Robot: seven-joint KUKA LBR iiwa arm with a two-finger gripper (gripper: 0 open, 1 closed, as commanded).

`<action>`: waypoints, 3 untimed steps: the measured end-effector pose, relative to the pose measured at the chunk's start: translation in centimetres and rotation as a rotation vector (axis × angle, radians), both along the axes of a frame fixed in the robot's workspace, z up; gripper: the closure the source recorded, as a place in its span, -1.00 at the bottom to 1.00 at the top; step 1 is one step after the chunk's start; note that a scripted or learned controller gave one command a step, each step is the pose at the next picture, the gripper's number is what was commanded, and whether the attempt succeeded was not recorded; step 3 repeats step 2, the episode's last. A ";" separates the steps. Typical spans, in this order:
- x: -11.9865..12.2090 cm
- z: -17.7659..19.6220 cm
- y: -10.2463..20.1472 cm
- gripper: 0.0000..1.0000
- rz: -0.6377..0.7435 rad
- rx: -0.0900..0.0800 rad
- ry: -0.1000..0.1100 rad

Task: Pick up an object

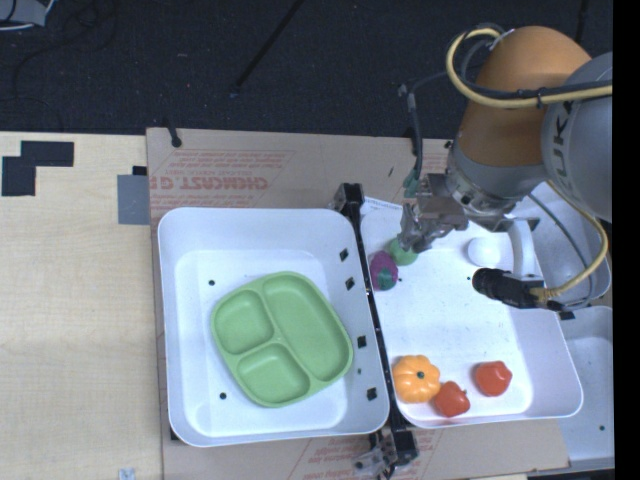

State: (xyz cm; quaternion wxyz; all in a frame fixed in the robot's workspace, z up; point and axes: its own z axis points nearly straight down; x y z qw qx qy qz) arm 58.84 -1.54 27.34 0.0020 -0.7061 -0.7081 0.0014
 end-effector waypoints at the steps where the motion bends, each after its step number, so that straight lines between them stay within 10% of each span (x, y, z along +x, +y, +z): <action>1: -1.4 -0.4 4.9 1.00 0.001 0.000 0.000; 3: -2.8 -1.7 10.5 1.00 0.002 0.000 0.001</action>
